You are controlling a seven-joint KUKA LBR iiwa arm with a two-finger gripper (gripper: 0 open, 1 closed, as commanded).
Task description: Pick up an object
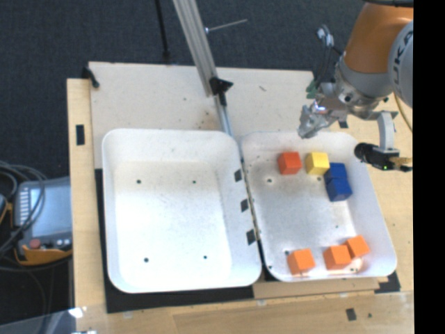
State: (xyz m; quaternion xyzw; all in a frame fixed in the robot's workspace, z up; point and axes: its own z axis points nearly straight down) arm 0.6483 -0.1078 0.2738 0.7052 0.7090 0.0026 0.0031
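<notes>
In the right bin (316, 270), an orange cube (290, 163), a yellow cube (317, 163) and a blue block (337, 181) lie near the far edge. Three more orange cubes (301, 261) (337, 257) (357, 246) sit along the near edge. My gripper (310, 126) hangs above the bin's far rim, just behind the yellow and orange cubes, with nothing visible between its fingers.
The left bin (111, 207) stands beside the right one. A slanted aluminium bar (198, 40) rises from between the bins at the back. A grey device with cables (38, 218) sits off the bench at the left.
</notes>
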